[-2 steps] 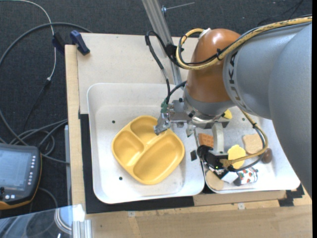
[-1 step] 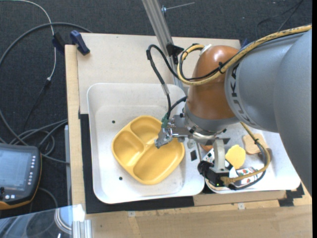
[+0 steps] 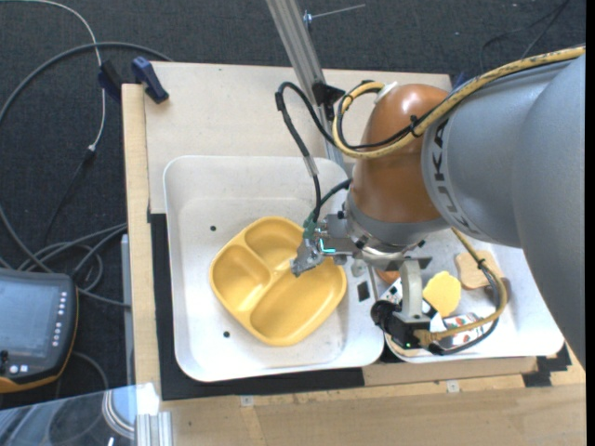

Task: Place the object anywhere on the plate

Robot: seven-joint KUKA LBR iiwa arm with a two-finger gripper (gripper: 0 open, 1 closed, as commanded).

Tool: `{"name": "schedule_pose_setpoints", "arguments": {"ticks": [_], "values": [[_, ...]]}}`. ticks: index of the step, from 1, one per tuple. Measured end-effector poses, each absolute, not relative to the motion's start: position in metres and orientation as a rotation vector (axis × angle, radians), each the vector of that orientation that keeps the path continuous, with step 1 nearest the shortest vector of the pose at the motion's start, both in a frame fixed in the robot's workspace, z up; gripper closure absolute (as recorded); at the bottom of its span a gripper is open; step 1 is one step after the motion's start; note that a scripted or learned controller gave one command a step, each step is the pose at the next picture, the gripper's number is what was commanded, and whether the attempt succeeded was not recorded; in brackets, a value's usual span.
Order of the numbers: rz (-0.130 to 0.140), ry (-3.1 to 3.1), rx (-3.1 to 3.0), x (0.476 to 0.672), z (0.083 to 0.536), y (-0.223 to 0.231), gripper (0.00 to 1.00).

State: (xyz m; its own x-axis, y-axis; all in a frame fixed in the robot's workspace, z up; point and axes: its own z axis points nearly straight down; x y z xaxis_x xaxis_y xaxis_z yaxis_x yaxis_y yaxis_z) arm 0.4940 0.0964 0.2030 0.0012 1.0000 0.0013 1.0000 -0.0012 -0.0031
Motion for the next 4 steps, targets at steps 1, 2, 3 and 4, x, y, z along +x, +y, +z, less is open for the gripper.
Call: {"name": "schedule_pose_setpoints", "arguments": {"ticks": [1, 2, 3, 4], "values": [[0.001, -2.218, -2.221, 0.4940, 0.2030, 0.0964, 0.00], [0.001, -2.218, -2.221, 0.4941, 0.2030, 0.0964, 0.00], [0.000, -2.218, -2.221, 0.4941, 0.2030, 0.0964, 0.00], [0.000, -2.218, -2.221, 0.4941, 0.2030, 0.0964, 0.00]]}}
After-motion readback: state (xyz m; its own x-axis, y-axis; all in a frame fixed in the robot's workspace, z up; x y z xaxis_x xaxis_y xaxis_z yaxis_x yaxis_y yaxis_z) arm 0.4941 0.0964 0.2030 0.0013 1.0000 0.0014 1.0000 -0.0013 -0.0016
